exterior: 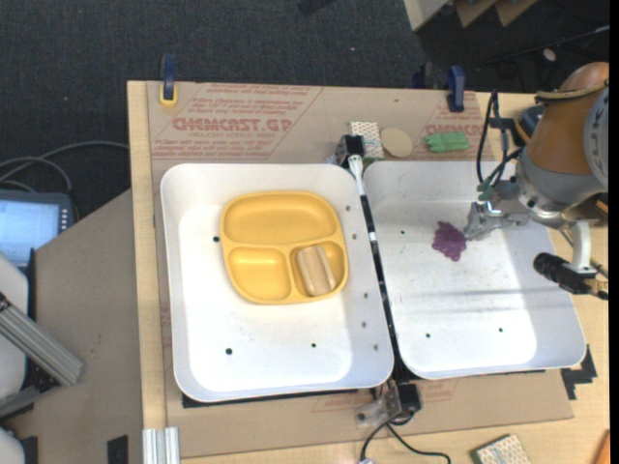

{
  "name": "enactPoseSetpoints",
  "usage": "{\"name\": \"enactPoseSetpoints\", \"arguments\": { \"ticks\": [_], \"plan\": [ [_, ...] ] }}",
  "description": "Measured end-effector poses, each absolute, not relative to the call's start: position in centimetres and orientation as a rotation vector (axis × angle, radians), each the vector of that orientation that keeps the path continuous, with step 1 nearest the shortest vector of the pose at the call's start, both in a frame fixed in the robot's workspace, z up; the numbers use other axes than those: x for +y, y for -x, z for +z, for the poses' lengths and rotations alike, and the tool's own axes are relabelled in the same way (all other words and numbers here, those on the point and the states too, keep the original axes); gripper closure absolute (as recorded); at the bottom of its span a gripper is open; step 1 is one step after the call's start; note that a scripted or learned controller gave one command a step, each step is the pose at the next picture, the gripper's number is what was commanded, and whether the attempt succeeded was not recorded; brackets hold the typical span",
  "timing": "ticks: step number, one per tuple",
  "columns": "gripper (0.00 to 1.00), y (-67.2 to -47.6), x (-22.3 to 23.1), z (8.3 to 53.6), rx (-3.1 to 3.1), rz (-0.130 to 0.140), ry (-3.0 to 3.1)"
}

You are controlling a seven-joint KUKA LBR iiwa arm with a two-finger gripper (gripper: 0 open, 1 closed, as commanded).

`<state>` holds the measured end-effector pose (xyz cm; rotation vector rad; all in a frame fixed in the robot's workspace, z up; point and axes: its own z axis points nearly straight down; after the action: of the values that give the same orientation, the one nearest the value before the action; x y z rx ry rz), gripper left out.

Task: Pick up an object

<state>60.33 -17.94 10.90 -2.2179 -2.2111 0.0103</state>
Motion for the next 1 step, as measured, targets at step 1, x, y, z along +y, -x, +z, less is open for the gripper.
{"name": "enactPoseSetpoints", "arguments": {
  "ticks": [1],
  "plan": [
    [0.00,-60.60,-17.85,11.66,-2.220,0.001,2.221]
  ]
}}
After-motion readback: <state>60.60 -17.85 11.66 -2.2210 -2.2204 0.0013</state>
